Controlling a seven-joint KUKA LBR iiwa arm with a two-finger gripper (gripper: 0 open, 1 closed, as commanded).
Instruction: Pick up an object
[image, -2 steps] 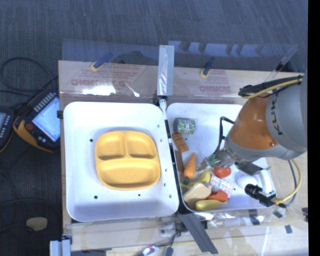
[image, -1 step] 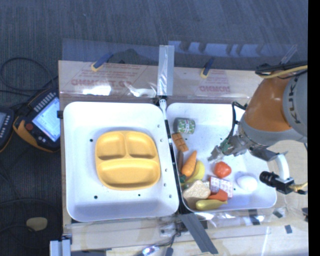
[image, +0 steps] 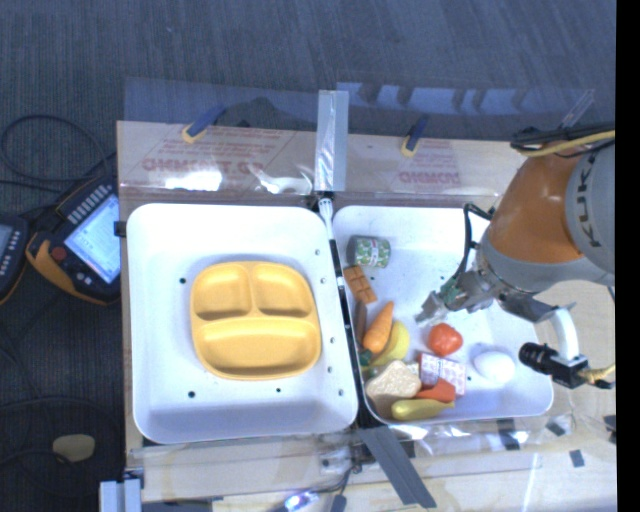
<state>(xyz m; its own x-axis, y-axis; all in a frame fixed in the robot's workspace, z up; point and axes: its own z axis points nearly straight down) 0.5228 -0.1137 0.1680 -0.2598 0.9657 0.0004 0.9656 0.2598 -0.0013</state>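
My gripper hangs low over the right bin, just above and slightly left of a red tomato. Nothing shows held in it. To its left lie a carrot, a yellow banana-like piece and an orange waffle block. A green can lies at the bin's back. A bread slice, a small red and white box and a yellow-red piece crowd the front. A white egg rests to the right of the tomato.
The left bin holds a yellow divided plate. The grey and orange arm covers the right bin's far right. A handheld pendant with cables lies on the floor at the left.
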